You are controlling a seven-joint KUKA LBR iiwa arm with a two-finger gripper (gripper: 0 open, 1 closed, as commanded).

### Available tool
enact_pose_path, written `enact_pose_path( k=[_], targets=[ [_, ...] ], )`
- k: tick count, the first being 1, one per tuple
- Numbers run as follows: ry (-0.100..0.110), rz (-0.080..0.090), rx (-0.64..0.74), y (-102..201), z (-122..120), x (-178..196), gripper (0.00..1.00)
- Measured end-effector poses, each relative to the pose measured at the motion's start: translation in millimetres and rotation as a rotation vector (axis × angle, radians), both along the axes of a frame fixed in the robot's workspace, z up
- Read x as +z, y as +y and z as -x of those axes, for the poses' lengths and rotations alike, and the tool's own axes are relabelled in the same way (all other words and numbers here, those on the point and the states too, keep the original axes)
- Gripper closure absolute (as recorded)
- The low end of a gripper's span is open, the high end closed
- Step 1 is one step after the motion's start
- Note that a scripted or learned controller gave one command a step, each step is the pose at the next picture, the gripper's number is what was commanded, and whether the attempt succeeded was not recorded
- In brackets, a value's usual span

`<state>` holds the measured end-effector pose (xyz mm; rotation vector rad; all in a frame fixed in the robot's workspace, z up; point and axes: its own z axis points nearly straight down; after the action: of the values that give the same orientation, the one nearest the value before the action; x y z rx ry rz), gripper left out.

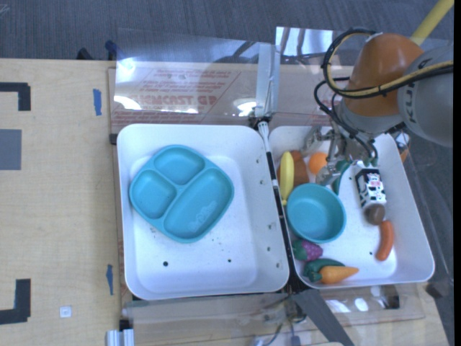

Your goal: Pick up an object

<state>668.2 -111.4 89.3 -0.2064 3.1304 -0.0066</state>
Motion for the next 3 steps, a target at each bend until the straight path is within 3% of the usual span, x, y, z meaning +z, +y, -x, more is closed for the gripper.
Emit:
enact_pose_path(
  k=[1,2,3],
  targets=[
    [-0.005,0.0,0.177,-52.9,67.6,0.2,0.0],
    [-0.009,-0.003,0.109,-3.1,27.0,-0.5,0.0],
    [-0.01,-0.002,0.043,11.8,24.1,-0.3,0.0]
  ],
)
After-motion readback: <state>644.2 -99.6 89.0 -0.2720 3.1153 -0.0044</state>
